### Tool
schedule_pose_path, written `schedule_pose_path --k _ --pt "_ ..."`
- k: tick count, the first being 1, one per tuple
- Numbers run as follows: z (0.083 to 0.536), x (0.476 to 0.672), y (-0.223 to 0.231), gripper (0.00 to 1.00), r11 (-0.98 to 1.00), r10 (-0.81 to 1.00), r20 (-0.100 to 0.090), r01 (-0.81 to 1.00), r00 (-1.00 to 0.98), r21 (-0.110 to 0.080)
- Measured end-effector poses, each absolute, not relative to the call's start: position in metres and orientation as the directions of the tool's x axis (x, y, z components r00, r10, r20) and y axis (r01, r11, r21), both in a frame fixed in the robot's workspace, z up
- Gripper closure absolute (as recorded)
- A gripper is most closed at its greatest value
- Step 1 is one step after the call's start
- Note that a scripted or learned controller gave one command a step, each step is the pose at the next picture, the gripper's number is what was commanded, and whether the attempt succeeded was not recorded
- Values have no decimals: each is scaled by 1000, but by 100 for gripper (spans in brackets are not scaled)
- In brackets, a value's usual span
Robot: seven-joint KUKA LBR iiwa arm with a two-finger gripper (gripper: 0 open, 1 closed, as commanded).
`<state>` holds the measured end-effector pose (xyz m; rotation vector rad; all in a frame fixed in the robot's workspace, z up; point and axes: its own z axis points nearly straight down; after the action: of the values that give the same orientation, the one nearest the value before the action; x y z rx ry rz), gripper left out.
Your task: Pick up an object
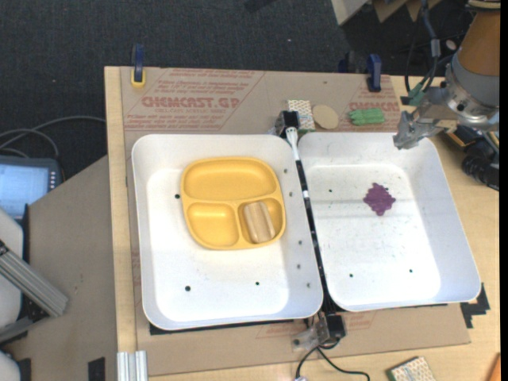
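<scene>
1. Claw (406, 136) is hanging over the far right corner of the right bin (444, 284), low near its rim; I cannot tell from this angle whether it is clenched or released, and nothing is visibly sitting in its grip.
2. Lying on the right bin's floor is a small purple object (379, 198), knobbly like a toy grape bunch, near the claw but clearly apart from it.
3. Sitting in the left bin (159, 292) is a yellow divided plate (230, 187), with a tan bread-like piece (256, 221) resting in its lower right compartment.
4. Beyond the bins, a tan disc (325, 117) and a green item (367, 117) are lying on the worktop (198, 101).
5. Judging by this, the task is barely starting: nothing is being lifted, and approach, grasp and lift are all remaining.
</scene>
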<state>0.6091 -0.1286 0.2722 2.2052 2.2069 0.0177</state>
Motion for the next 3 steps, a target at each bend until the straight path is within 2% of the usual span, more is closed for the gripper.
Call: schedule_pose_path --k 1,2,3 --pt "103 607 -134 100 -2 1000 3 1000 2 -16" --pt "113 612 -134 0 0 1000 0 1000 0 0" --pt "86 616 -221 0 -2 1000 12 1000 2 3"
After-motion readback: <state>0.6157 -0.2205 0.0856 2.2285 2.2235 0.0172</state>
